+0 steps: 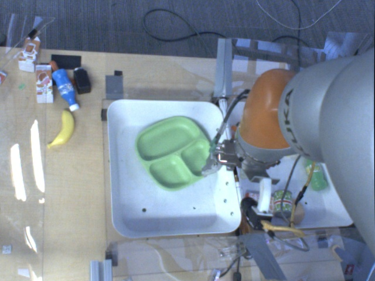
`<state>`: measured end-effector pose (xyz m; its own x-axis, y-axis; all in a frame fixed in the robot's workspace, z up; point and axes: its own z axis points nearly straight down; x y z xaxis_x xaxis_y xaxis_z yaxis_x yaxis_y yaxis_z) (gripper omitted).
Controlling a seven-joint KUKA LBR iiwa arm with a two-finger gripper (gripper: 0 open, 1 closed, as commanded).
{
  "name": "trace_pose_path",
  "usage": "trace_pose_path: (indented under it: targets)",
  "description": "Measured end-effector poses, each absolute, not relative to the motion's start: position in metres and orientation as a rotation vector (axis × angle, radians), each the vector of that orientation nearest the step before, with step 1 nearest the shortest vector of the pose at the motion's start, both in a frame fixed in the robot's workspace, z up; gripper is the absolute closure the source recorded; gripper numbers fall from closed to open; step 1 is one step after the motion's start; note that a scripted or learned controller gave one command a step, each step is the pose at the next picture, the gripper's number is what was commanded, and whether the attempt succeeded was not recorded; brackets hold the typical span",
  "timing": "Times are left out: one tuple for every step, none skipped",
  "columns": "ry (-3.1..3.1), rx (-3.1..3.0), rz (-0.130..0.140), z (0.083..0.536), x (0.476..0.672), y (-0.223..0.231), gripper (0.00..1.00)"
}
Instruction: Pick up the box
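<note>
Fixed overhead camera, slanted down, bins (117, 174) fairly close

Light: even and bright, coming from above.
Glare: white streaks are shining on the bench (26, 174) at left.
Shadows: soft and faint.
Focus: the arm (328, 110) is looking slightly blurred.

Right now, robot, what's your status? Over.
Gripper low at green divided plate's right edge, left bin. No box seen between fingers. Arm covers most of right bin.
</note>
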<state>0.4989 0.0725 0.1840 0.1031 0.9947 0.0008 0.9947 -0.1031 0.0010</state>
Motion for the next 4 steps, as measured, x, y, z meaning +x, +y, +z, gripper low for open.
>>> trace_pose_path:
  targets:
    - [2.267,2.171,0.005,0.185,0.488,-0.018,0.00]
    - [2.295,2.140,0.004,0.185,0.558,-0.057,0.00]
    - [2.394,2.030,0.005,0.189,0.488,-0.063,0.00]
    - [2.508,1.883,0.007,0.095,0.489,-0.085,0.00]
